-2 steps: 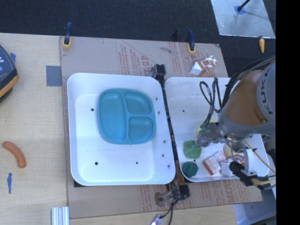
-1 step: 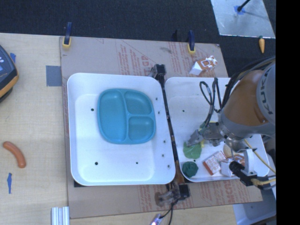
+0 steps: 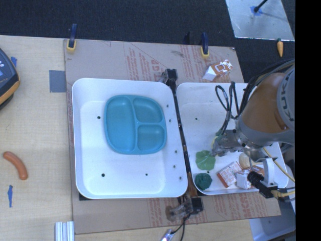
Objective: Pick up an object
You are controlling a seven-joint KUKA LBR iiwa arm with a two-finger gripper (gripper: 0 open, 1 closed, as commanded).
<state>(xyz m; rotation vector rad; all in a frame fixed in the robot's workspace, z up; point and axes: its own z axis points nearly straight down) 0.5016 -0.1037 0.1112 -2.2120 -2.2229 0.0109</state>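
The right bin holds a light green leaf-shaped piece, a dark green round piece, a red-and-white packet and a pale round item, all near its front. My gripper reaches in from the right and hangs low over the bin, just right of and above the light green piece. Nothing is visibly held. The left bin carries a blue divided plate.
An orange-and-white packet lies on the cardboard behind the right bin. A sausage rests on the bench at far left, with a dark device at the left edge. Cables loop off the arm over the right bin.
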